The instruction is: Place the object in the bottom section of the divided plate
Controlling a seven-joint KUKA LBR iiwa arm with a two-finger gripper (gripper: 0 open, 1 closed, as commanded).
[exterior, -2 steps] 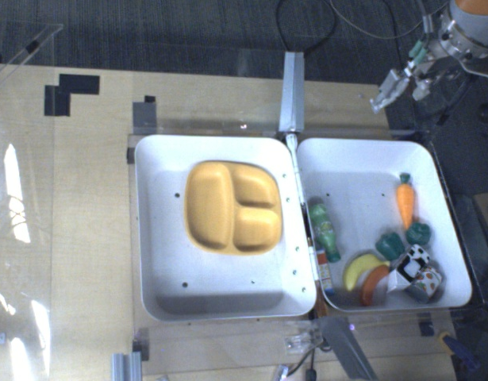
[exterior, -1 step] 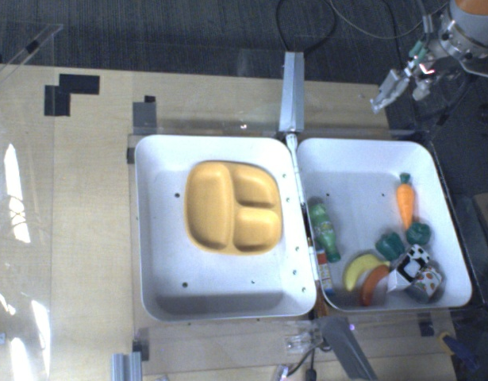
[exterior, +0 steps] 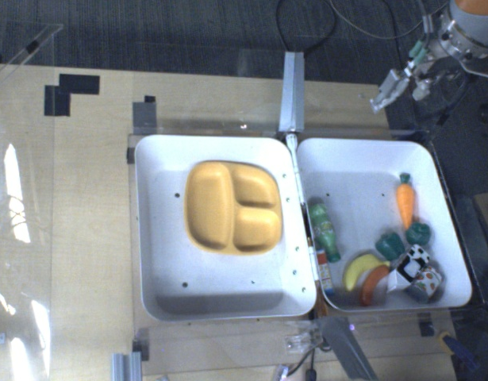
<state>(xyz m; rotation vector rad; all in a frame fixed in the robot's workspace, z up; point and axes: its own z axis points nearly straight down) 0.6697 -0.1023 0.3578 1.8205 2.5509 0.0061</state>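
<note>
A yellow divided plate (exterior: 232, 206) lies in the left white bin (exterior: 160, 292), with one long section on its left and two smaller ones on its right; nothing lies in them. In the right bin (exterior: 363, 173) are a carrot (exterior: 405, 201), a green bottle (exterior: 323, 228), a banana (exterior: 359, 269), a red-orange piece (exterior: 375, 285), a teal piece (exterior: 418, 232) and a black-and-white cube (exterior: 416, 263). My gripper (exterior: 404, 86) hangs above the bench beyond the right bin's far edge, well apart from every object. Its fingers stand open with nothing between them.
A metal post (exterior: 293, 94) rises at the far end of the divider between the two bins. Black cables (exterior: 307, 22) loop on the dark floor behind. Left of the bins lies bare wooden bench (exterior: 61, 213) with black tape marks (exterior: 69, 90).
</note>
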